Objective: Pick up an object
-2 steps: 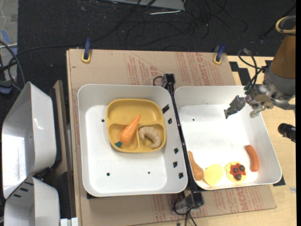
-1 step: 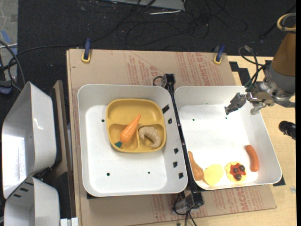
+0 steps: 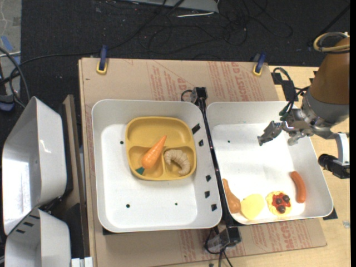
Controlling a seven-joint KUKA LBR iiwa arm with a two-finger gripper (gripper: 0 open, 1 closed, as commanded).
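- White plastic, smooth and shallow with rounded corners: two bins sit side by side on a brown cardboard-covered table, the left bin and the right bin touching along a black centre seam.
- Grey arm with an orange band reaches in over the right bin; its fingers hang above the bin's upper half.
- One finger points left as a dark grey wedge, the other stands apart from it, so the fingers look spread open with nothing between them and nothing touching them.
- Below and right of the fingers, near the bin's right wall, lies a smooth orange sausage, rounded at both ends.
- Well below the fingers, along the bin's near wall: a flat yellow disc, and just right of it a yellow tart with red and dark berries on top.
- Below and left of the fingers, by the seam, lies a glossy brown drumstick, narrow at the top, touching the disc.
- Far left of the fingers, in the left bin, sits a yellow divided plate with rounded corners.
- A tapered orange carrot lies aslant across the plate's compartments; a pale, ridged, curled shrimp lies in the lower right compartment.
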